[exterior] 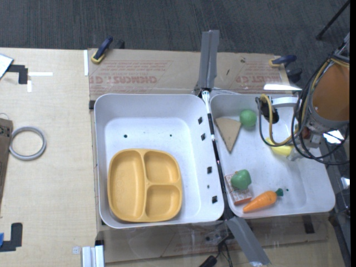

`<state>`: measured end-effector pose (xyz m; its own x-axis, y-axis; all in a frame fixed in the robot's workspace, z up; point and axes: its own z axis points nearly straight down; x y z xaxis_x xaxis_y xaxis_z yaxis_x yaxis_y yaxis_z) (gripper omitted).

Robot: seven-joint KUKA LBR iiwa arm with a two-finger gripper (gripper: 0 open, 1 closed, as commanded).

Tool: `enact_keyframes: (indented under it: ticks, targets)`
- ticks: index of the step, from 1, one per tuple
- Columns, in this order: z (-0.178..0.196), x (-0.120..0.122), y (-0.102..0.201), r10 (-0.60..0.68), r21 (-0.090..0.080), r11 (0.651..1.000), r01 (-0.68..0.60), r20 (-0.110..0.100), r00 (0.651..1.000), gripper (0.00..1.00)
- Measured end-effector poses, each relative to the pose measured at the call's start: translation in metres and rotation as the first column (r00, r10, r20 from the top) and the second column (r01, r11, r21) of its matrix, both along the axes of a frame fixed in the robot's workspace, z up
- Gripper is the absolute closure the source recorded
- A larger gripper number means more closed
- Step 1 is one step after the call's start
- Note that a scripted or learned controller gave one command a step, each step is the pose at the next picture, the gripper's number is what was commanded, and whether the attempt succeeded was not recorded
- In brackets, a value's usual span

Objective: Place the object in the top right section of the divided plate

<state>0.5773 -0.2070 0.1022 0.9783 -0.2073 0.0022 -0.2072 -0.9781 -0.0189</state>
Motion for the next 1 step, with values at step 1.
enact_keyframes:
  ticks: [1]
  targets:
    - [0.0015, -0.0170, -0.0090, 0.016, -0.010, 1.000, -0.016, -0.006, 1.000, 1.00]
